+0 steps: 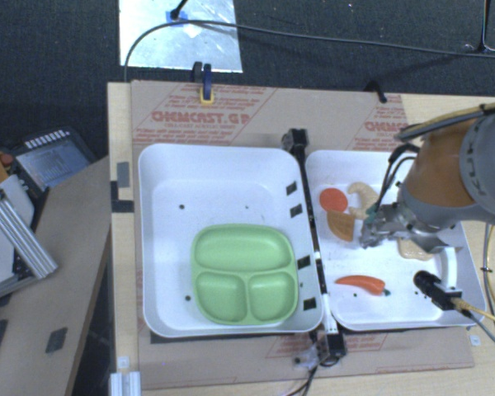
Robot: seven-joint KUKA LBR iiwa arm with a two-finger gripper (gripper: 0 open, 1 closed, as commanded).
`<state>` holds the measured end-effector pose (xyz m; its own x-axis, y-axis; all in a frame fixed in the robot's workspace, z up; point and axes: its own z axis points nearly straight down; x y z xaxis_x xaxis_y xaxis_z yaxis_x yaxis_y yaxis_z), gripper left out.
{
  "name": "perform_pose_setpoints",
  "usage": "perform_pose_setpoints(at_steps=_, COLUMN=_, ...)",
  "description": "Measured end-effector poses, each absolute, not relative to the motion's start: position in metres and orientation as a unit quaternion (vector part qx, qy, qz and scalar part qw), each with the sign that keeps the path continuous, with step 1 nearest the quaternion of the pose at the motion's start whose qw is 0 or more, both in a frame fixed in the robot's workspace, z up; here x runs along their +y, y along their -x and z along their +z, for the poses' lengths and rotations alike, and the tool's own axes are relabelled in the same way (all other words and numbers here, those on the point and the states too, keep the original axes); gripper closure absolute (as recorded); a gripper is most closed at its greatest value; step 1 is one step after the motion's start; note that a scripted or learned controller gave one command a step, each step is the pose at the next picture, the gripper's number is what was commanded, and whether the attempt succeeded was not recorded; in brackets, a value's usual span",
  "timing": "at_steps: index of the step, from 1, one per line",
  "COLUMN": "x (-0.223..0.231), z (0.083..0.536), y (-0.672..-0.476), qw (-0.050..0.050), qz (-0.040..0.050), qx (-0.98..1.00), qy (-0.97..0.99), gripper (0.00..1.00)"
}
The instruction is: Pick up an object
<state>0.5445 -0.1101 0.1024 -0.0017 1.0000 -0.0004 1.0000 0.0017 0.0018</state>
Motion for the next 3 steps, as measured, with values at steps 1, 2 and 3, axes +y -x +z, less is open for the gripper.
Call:
perform_pose_setpoints(at_steps=1, x=-0.108, z=0.146, y=-0.543, qw=0.002, qz=0.0014, qx=0.708, qy=-0.706, gripper=1.0)
perform_pose_setpoints(at_steps=2, x=-0.113, z=0.193, y=-0.551, qw=0.003, qz=0.0018, qx=0.708, qy=-0.706, gripper=1.0)
perform_pose_setpoints(at_steps=3, x=-0.117, z=0.238, y=-0.549, qw=0.003, qz=0.0018, qx=0.708, qy=-0.706, gripper=1.0)
